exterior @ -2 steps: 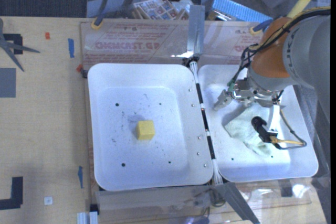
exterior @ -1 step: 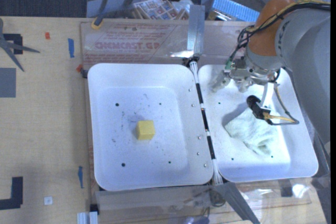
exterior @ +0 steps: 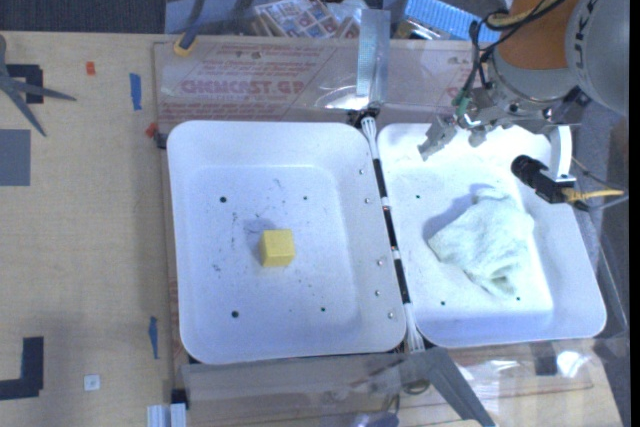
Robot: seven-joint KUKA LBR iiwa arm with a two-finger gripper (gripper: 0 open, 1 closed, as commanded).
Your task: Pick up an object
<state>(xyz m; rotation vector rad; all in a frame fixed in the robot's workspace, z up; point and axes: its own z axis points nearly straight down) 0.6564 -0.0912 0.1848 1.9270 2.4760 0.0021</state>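
One yellow block (exterior: 278, 248) left bin, one white cloth (exterior: 484, 239) right bin

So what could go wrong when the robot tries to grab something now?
The gripper sits near the far edge of the right bin, off to one side of the crumpled white cloth, so it could close on nothing. The cloth is soft and floppy, so it might slip out or only get pinched by a corner. The yellow block lies in the left bin, a longer reach across the divider.
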